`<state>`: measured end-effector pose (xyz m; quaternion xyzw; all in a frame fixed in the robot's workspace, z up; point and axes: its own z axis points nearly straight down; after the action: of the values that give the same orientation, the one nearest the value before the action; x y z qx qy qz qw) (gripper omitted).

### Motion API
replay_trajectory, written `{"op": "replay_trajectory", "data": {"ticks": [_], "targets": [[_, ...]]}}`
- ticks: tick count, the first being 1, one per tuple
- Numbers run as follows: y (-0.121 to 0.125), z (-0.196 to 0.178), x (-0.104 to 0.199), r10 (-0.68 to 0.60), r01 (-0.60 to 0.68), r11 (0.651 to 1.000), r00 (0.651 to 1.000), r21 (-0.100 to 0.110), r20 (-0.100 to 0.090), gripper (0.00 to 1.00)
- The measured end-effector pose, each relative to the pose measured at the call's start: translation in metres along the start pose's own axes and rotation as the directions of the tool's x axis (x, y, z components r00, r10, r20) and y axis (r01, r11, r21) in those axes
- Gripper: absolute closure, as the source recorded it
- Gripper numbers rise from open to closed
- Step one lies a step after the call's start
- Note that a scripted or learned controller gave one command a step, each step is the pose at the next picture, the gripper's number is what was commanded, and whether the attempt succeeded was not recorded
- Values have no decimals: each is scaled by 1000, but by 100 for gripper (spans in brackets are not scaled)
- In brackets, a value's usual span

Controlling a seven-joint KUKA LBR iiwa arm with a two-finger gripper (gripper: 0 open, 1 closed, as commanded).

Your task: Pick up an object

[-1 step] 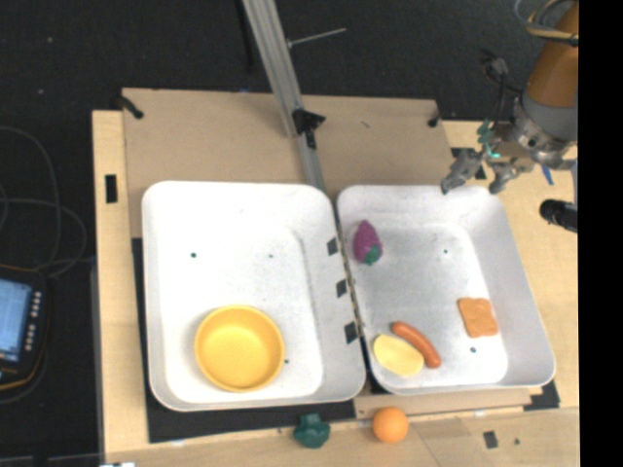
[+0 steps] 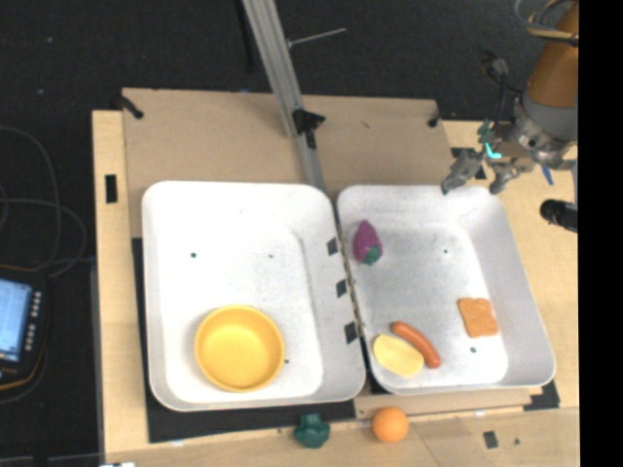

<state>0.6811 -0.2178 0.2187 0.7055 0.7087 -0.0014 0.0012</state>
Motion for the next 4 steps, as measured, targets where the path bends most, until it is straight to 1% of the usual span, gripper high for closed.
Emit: {"op": "replay_trajectory", "data": {"ticks": [1, 2, 3, 4], "targets": [[5, 53, 7, 1, -1, 1000, 1000, 2, -1, 0], [2, 96, 10, -2, 2, 1000, 1000, 3, -1, 0], [2, 118, 9, -3, 3, 1000, 1000, 1, 0, 0], [3, 104, 7, -7, 7, 1000, 1000, -3, 5, 100]]}}
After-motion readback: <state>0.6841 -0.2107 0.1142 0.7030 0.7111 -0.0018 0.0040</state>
